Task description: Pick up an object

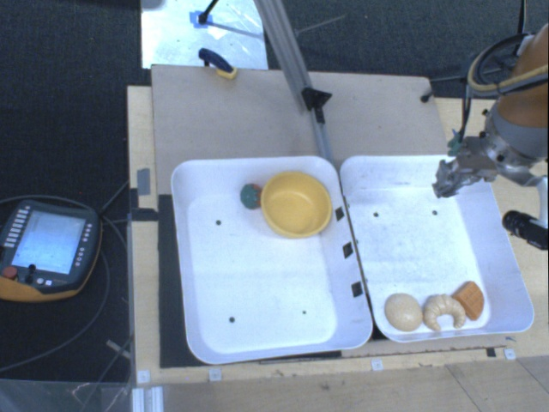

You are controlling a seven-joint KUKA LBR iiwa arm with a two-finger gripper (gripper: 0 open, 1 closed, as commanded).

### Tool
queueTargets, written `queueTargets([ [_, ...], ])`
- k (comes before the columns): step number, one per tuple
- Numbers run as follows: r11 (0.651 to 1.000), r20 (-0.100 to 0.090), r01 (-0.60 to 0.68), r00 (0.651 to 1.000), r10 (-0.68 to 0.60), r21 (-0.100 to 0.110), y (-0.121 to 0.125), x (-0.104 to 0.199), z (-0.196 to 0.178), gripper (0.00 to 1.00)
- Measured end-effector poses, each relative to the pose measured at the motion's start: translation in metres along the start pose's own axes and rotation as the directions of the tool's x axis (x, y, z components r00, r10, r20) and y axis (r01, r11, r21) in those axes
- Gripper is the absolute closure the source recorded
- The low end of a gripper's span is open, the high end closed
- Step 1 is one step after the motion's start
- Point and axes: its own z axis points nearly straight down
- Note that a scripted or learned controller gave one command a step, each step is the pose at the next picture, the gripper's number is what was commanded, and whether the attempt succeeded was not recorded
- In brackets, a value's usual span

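Observation:
My gripper (448, 183) hangs over the far right part of the right bin (412, 230), with nothing seen between its fingers. Three food items lie along the right bin's near edge: a pale round bun (403, 312), a croissant (444, 311) and an orange-brown slice (469, 299). They sit well below the gripper in the view, apart from it. In the left bin (249, 307), a yellow bowl (296, 204) rests at the far right corner. A small dark green ball (250, 196) touches the bowl's left side.
A metal pole (287, 45) slants across the bench behind the bins, ending in a black clamp (316, 99). A teach pendant (47, 249) lies on the floor at left. Black clips (347, 249) sit along the seam between the bins.

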Motion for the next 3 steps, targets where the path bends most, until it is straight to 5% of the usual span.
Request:
queueTargets([
  [3,1.0,-0.001,0.001,1.0,-0.001,0.001,-0.006,0.151,0.012,1.0],
])
